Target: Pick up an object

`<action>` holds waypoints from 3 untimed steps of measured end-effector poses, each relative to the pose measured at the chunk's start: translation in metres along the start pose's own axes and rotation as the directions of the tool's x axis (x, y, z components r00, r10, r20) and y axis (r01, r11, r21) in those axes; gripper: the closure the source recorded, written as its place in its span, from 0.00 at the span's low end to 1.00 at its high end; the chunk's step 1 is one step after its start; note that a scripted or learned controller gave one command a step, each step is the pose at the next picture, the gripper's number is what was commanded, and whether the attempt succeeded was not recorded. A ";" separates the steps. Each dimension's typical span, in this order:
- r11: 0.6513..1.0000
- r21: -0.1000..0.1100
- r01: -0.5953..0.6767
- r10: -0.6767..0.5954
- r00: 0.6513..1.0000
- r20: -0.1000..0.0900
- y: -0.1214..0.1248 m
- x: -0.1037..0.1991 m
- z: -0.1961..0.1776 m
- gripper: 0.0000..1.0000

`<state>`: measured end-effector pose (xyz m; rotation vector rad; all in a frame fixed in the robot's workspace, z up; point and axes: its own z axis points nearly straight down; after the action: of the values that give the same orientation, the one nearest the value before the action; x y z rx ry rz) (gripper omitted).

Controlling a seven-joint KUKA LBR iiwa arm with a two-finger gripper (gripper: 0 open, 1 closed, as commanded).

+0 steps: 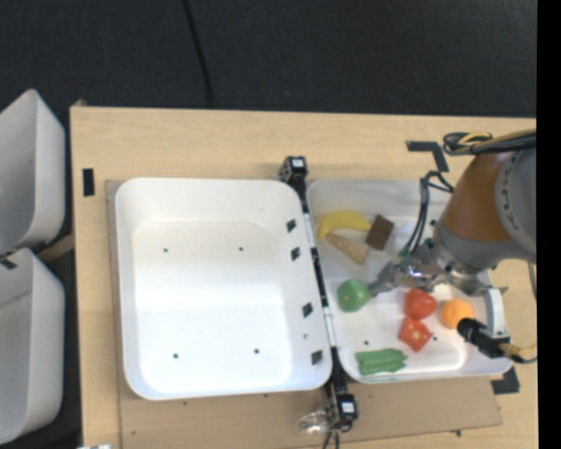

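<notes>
The right bin (355, 195) holds several small objects. A yellow banana (343, 223) lies near its far side, with a tan wedge (350, 246) and a brown block (381, 232) beside it. A green round piece (352, 295) sits at the bin's left wall. Two red pieces (419, 303) (413, 333) and an orange ball (454, 312) lie to the right. A flat green piece (381, 362) rests at the near wall. My gripper (390, 277) is low in the bin, just right of the green round piece and above the red pieces. Nothing is seen held in it.
The left bin (215, 288) is a wide white tray next to the right one, with black clips (310, 279) along the shared wall. The grey arm with its orange band (477, 209) covers the right bin's far right corner. White containers (14, 251) stand off the bench's left.
</notes>
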<state>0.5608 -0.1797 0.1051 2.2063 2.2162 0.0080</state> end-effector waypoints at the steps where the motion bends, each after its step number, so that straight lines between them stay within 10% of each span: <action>1: 1.000 -0.021 -0.004 0.004 1.000 0.007 0.004 -0.004 -0.018 1.00; 2: 1.000 -0.018 -0.005 0.006 1.000 0.006 0.004 -0.004 -0.017 0.00; 3: 1.000 -0.008 0.000 0.000 1.000 0.002 0.082 -0.012 -0.005 0.00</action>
<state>0.6430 -0.1911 0.1114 2.2013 2.2114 0.0149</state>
